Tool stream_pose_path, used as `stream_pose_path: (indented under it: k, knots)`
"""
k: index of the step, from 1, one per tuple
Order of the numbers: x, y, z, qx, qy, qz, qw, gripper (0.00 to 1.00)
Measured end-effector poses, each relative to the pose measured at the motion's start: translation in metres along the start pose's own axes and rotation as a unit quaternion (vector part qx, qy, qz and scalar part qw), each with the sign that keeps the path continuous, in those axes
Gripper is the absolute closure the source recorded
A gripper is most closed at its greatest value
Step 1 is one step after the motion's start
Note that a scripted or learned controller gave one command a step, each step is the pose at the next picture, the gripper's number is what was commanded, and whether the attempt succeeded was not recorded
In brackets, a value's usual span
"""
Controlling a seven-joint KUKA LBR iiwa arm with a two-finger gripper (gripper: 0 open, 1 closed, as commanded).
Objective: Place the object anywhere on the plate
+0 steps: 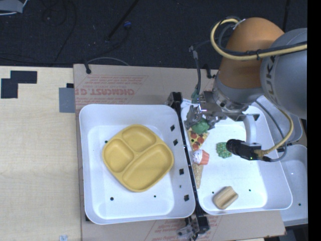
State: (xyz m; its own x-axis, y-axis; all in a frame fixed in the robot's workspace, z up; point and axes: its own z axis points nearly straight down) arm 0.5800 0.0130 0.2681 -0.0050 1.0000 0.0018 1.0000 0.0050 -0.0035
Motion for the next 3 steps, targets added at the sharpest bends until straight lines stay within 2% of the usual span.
stream_pose_path:
  k: [1, 2, 3]
  knots:
    - [0.043, -0.003, 0.016, 0.001, 0.000, 0.000, 1.0000, 1.00]
    - [0.098, -0.009, 0.014, 0.000, 0.000, -0.001, 1.0000, 1.00]
    - [0.157, -0.019, 0.032, 0.002, -0.001, -0.001, 1.0000, 1.00]
